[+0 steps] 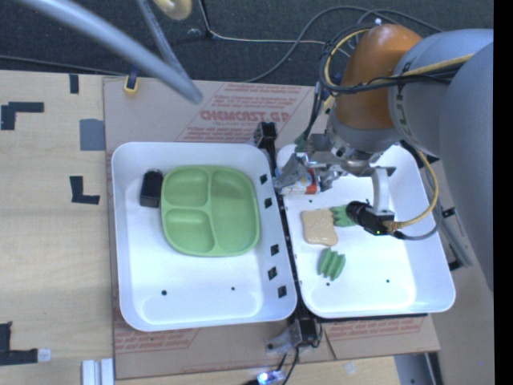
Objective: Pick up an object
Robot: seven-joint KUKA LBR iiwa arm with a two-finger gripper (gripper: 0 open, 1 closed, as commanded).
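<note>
My gripper (303, 175) hangs low over the far left corner of the right bin (417, 291), close to the wall between the two bins. A small orange-red object (309, 188) lies right under it, partly hidden by the wrist. A tan, bread-like slab (319, 227) lies just in front of the gripper. Beside the slab is a dark green piece (345, 215), and a lighter green, pod-like object (331, 264) lies nearer the front. No object is visibly lifted off the bin floor.
The left bin (136, 295) holds a green divided plate (212, 211) with a small black block (151, 188) at its left side. Cables (417, 223) loop from the wrist over the right bin. Black clips (276, 251) line the shared bin wall.
</note>
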